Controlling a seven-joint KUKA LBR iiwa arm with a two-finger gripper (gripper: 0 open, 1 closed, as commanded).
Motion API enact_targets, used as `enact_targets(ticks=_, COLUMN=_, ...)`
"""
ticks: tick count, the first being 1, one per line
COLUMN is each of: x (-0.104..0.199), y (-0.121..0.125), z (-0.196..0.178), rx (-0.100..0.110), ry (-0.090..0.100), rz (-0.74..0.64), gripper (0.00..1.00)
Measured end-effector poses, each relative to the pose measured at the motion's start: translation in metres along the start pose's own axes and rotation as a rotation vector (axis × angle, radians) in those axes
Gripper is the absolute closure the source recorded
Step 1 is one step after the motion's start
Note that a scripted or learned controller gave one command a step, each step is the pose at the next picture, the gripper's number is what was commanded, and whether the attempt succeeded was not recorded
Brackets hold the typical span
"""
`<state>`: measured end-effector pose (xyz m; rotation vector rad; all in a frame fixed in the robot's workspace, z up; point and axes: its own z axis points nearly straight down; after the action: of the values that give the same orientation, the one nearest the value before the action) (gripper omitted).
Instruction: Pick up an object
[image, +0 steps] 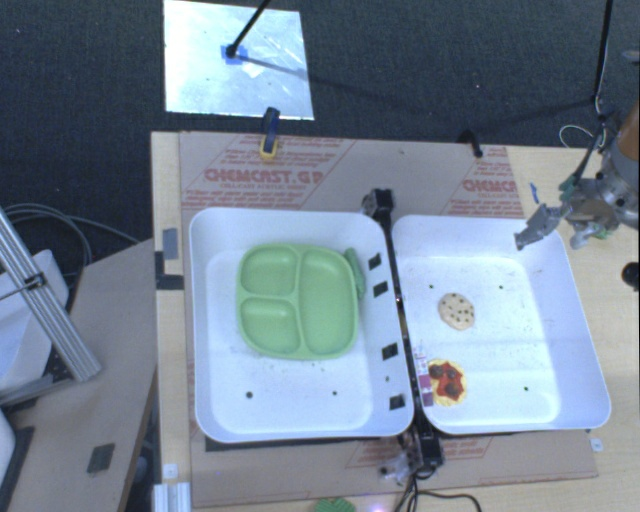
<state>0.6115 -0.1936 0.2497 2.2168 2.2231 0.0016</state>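
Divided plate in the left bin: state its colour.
Light green divided plate, seen clearly in the camera view.

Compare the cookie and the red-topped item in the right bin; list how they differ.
The cookie is pale tan with dark specks; the red-topped item is yellow-edged with a red and dark top. The cookie lies near the bin's middle; the red-topped item lies nearer the front, close to the divider between the bins. Both are small, roundish, flat pieces in the right bin.

One fixed camera above the bench (300, 165), angled down over both white bins (215, 405).
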Motion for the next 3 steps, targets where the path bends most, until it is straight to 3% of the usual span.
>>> enact_targets(ticks=1, x=0.028, y=0.034, z=0.042, rx=0.000, ry=0.001, rz=-0.005, gripper=0.00)
enact_targets(ticks=2, x=0.022, y=-0.023, z=0.094, rx=0.008, ry=0.002, rz=0.004, gripper=0.00)
enact_targets(ticks=3, x=0.041, y=0.021, z=0.168, rx=-0.001, ry=0.000, rz=-0.004, gripper=0.00)
